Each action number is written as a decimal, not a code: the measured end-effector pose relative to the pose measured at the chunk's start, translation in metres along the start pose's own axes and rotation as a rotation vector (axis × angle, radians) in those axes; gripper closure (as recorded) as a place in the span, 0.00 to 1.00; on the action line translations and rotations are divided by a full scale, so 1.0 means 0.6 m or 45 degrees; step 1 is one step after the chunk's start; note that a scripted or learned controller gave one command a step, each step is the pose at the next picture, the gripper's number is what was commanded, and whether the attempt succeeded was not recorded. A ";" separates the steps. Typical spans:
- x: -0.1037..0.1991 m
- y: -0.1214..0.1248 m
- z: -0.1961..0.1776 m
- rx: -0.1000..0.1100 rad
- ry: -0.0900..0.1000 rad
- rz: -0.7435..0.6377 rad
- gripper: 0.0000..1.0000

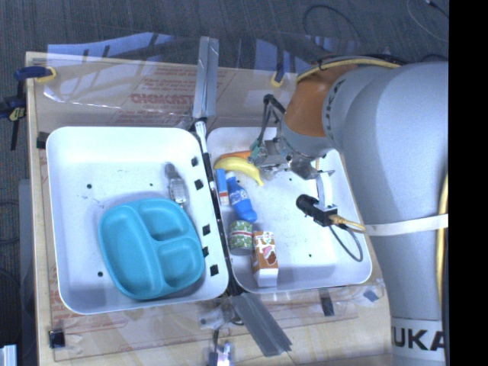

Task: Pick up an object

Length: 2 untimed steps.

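Over the right bin [347, 269], the big grey arm [381, 128] reaches down, and its end effector [268, 157] sits low by the back wall, right next to the yellow banana [242, 168]. I cannot tell if it is grasping anything or let go, because the wrist hides that part.

Things to pick up lie along the left side of this bin: the banana, a blue bottle [239, 200] just below it, a small green can [241, 237], and a little juice box [264, 258]. They sit close together, some touching. The left bin [69, 204] has a blue divided tray [151, 246] and a small silver thing [176, 184].

What could go wrong? The banana is curved and smooth, so I think it could slip out. It is close to the bottle and the wall, so the end effector could bump those or push the banana away. A black cable [347, 239] lies nearby and might snag.
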<state>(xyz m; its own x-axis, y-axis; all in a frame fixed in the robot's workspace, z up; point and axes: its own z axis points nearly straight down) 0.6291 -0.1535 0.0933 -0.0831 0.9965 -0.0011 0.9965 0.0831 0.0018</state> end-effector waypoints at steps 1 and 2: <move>0.001 0.001 -0.018 0.000 -0.001 -0.008 1.00; 0.002 0.048 -0.232 0.000 0.000 0.094 1.00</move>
<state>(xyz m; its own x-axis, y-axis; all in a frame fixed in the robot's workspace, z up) 0.6576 -0.1497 0.2324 -0.0093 1.0000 -0.0012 1.0000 0.0093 0.0022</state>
